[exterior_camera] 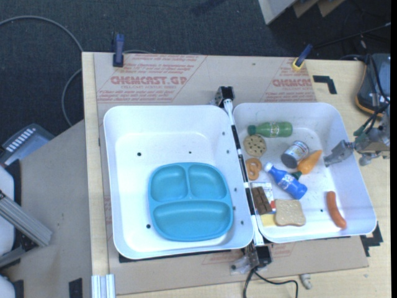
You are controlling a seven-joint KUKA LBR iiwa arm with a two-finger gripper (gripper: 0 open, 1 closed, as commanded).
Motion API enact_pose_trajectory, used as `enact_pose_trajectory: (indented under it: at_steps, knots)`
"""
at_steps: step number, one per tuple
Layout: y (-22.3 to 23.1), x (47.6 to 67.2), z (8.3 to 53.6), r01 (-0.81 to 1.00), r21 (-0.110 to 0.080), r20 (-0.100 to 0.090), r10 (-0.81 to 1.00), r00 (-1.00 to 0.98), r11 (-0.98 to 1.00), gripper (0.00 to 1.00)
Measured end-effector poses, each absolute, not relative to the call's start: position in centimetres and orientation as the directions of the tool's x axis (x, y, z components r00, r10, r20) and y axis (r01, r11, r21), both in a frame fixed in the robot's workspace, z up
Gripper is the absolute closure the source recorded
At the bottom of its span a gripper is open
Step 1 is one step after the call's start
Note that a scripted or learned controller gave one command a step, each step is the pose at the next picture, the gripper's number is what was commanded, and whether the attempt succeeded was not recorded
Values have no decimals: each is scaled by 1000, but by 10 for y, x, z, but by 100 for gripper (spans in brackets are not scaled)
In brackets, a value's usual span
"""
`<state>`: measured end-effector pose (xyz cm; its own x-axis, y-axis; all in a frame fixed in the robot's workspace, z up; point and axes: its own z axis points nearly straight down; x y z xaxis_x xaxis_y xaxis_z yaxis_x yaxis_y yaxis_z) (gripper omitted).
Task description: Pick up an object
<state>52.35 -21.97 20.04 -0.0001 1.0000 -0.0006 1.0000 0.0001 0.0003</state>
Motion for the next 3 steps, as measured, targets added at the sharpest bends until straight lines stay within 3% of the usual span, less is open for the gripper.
enact_pose_trajectory:
  at_steps: [1,2,3]
  knots:
    - [-221,495,94,1000,0,4,1000,-3,3,0]
    - [-222,495,104,1000,2,0,1000,-1,1,100]
    - [-159,513,161,1000,1,0,1000,-2,2,100]
